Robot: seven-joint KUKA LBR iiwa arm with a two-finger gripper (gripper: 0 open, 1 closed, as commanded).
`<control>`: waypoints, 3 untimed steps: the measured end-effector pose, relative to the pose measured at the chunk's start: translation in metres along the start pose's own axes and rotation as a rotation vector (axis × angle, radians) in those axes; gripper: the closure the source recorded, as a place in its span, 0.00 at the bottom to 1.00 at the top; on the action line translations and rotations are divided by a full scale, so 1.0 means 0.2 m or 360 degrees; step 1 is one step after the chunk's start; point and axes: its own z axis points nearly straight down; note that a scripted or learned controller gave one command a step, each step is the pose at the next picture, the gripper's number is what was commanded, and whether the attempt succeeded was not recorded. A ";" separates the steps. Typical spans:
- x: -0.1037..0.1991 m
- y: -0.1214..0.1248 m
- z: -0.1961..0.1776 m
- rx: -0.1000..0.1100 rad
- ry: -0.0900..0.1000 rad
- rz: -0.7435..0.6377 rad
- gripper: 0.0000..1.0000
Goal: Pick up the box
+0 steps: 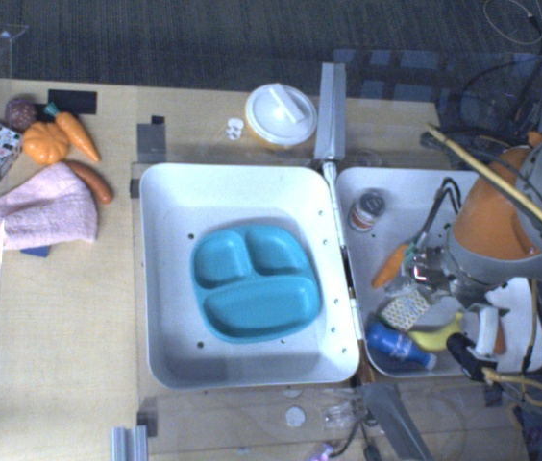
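Note:
The box (406,307) is small, with a speckled white and yellow face. It lies flat in the lower part of the right bin (396,185). My gripper (427,267) hangs just above and to the right of the box, at the end of the grey arm with the orange band (490,224). Nothing shows between the gripper and the box that would tell contact. The arm's body covers the right half of this bin.
Around the box lie an orange carrot (389,265), a blue bottle (398,342) and a banana (434,335); a small can (367,209) stands further back. The left bin (165,257) holds a blue divided plate (255,281). A white lid (282,113), pink cloth (40,209) and toy foods sit on the bench.

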 end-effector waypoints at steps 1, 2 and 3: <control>0.07 -0.12 -0.80 0.0010 -0.0001 0.0146 1.00; 0.25 0.21 -0.75 0.0012 -0.0003 0.0194 1.00; 0.13 0.00 -0.74 0.0009 0.0001 -0.0633 1.00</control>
